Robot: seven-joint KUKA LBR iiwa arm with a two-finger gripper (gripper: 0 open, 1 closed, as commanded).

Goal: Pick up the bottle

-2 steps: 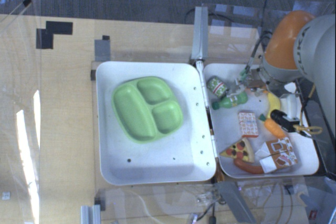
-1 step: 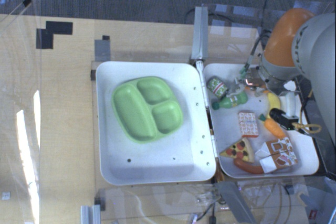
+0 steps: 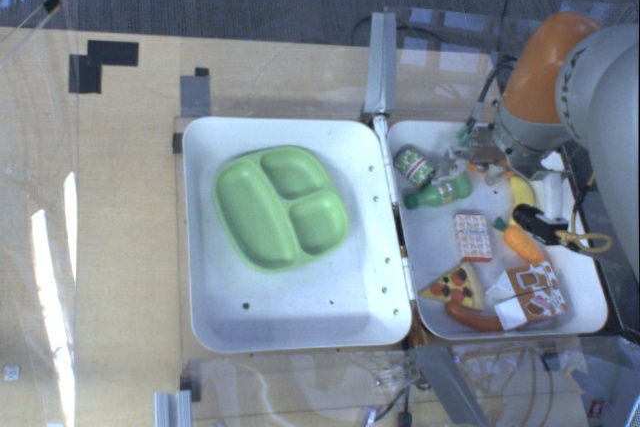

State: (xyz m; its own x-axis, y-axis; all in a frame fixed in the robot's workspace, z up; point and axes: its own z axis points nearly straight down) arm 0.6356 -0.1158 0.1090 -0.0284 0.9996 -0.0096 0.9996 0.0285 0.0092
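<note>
Observed: two shallow white plastic bins sit side by side on the light wooden table (image 3: 130,245). The left bin (image 3: 230,320) carries a pale green three-compartment plastic tray (image 3: 282,207), lying flat toward the bin's middle.

The right bin (image 3: 440,245) carries the remaining items. The green plastic bottle (image 3: 438,193) lies on its side in the upper left part of this bin, near the divider between bins, its length running roughly left to right. A crumpled green can (image 3: 412,163) lies just above it. Lower down are a red-and-white patterned packet (image 3: 473,236), a toy pizza slice (image 3: 455,287), a red toy sausage (image 3: 472,317) and a brown printed carton (image 3: 533,292). An orange toy carrot (image 3: 522,243) and a yellow item (image 3: 519,187) lie toward the right side.

The gripper (image 3: 470,153) sits low over the upper part of the right bin, just beside the bottle's right end. Whether it is spread or pressed together cannot be told; no object is seen held.
</note>
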